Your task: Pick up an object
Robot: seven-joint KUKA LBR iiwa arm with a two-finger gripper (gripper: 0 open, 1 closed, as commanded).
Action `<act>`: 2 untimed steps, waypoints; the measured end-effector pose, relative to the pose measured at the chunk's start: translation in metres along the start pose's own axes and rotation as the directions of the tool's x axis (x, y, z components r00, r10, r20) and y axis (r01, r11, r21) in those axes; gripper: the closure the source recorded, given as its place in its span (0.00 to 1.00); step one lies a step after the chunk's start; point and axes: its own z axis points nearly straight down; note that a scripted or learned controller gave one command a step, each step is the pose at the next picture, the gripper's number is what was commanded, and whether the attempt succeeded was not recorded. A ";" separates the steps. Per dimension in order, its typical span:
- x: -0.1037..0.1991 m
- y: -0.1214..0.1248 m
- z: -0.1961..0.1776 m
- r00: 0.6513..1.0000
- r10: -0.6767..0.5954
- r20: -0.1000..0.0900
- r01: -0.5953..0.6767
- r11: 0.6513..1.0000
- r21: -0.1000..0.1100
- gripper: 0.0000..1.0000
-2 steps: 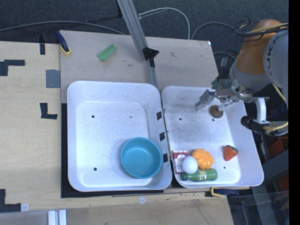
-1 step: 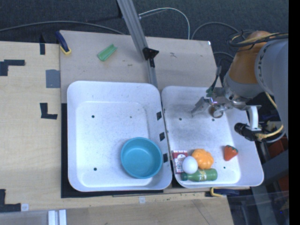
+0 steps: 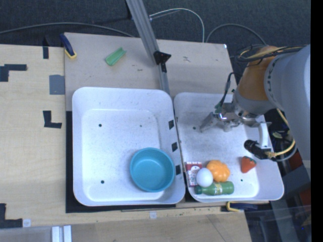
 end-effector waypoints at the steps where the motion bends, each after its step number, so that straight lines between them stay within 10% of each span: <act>1: 0.001 0.000 -0.012 1.000 -0.001 -0.002 0.001 1.000 0.000 1.00; 2: 0.001 0.009 -0.058 1.000 0.000 -0.002 0.000 1.000 -0.005 1.00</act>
